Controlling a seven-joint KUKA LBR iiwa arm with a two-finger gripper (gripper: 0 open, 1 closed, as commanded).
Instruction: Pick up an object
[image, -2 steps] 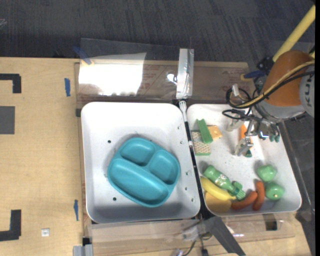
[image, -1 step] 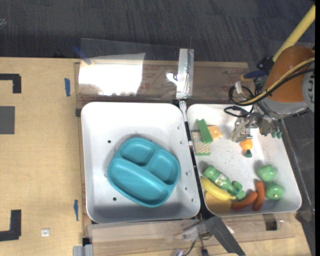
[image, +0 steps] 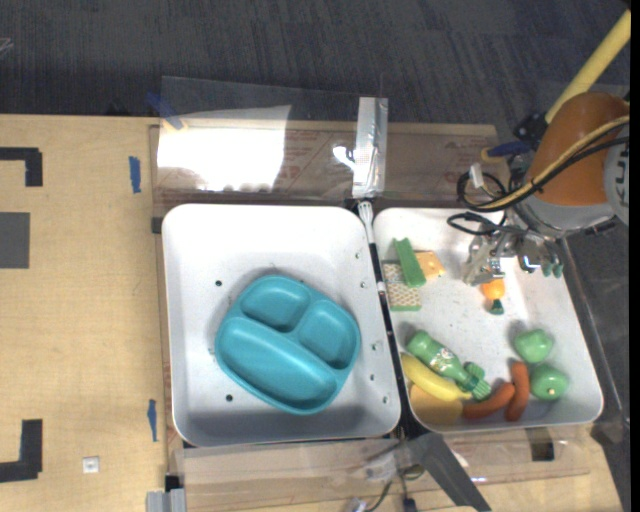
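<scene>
**Inspector A:** Position of the arm?

**Inspector B:** It enters from the right. The orange band (image: 580, 150) sits above the far right corner of the right bin (image: 585, 340). The gripper (image: 487, 262) hangs over the far half of that bin, with cables looped around the wrist.

**A:** Claw apart or together?

**B:** I cannot tell; from this angle the tip is a tangle of metal and shadow.

**A:** Anything held?

**B:** Nothing can be confirmed. A small orange piece (image: 494, 293) with a green end lies at the gripper's near side, very close to it. I cannot tell whether they touch.

**A:** Other contents of the right bin?

**B:** At the far left are a green block (image: 408, 262), a yellow wedge (image: 430, 265) just beside it, and a tan waffle (image: 402, 295) against the wall. Along the near edge a green bottle (image: 445, 360) rests on a banana (image: 430, 380), next to two sausages (image: 500, 395). Two green fruits (image: 534, 346) lie near the right wall.

**A:** And the left bin (image: 190, 300)?

**B:** A teal divided plate (image: 288, 342) lies flat in the middle.
</scene>
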